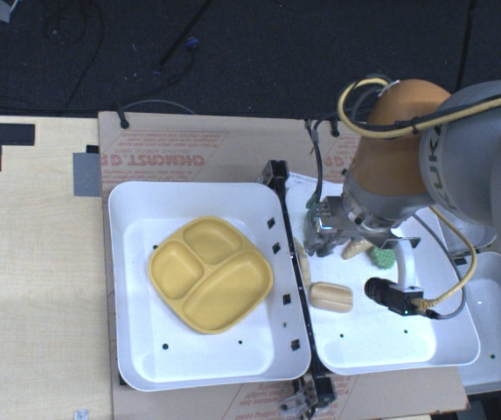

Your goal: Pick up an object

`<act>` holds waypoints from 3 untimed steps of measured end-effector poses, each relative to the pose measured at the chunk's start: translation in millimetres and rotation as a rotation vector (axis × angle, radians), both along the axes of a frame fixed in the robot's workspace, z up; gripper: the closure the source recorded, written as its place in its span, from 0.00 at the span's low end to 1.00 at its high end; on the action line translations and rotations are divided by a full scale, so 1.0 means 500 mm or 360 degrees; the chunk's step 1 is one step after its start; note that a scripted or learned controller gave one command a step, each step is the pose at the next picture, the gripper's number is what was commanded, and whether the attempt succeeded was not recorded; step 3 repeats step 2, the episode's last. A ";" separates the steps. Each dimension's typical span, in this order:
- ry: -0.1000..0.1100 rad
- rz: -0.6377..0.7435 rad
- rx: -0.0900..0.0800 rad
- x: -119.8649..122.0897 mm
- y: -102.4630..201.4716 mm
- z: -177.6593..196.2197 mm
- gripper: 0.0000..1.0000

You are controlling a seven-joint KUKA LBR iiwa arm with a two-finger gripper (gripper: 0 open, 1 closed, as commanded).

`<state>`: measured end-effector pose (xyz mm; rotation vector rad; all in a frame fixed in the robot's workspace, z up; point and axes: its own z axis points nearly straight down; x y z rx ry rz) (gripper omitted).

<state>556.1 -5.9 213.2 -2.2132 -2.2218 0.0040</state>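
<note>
The right white bin [407, 348] holds a tan wooden cylinder [330, 297] lying on its side near the left wall. A small green object [383, 256] and a pale beige piece [355, 250] lie just behind it, partly under the arm. My gripper [318, 237] reaches down at the bin's left rear, just above and left of the cylinder and next to the beige piece. The grey wrist and orange band [399, 138] cover much of the bin's back. I see nothing held in the gripper.
A yellow divided plate [211, 272] lies in the left white bin [145, 348]. A thin tan stick [303, 269] rests along the black divider [289, 261] between the bins. A black connector on a yellow cable [392, 294] hangs over the right bin.
</note>
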 end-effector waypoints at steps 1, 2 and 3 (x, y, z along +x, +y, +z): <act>0.0001 0.0002 0.0000 -0.036 0.117 -0.007 1.00; -0.0005 0.0003 0.0000 -0.068 0.225 0.028 1.00; -0.0005 0.0003 0.0000 -0.068 0.225 0.028 1.00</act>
